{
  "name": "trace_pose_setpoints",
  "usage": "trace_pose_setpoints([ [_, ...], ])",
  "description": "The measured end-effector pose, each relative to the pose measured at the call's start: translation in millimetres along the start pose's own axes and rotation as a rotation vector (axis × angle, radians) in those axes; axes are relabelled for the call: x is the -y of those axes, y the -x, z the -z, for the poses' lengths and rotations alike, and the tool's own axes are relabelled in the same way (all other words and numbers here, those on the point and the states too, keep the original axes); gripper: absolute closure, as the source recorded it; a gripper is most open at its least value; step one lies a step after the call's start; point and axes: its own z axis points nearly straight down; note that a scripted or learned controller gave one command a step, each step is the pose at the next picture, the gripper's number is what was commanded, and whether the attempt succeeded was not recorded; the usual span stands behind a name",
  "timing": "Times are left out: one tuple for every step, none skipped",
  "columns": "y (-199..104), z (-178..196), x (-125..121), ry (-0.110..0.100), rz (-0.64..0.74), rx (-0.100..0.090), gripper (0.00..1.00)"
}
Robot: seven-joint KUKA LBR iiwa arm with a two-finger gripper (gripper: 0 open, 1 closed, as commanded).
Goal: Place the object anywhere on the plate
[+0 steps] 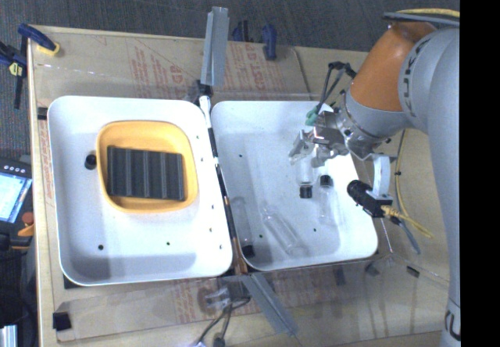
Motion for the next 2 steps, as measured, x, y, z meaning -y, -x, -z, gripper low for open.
trace_pose_setpoints([
  [-28.2, 44.1, 43.7, -0.002, 0.290, 0.000, 1.00],
  [-77.0, 103.7, 16.8, 0.001, 0.468, 0.002, 1.00],
])
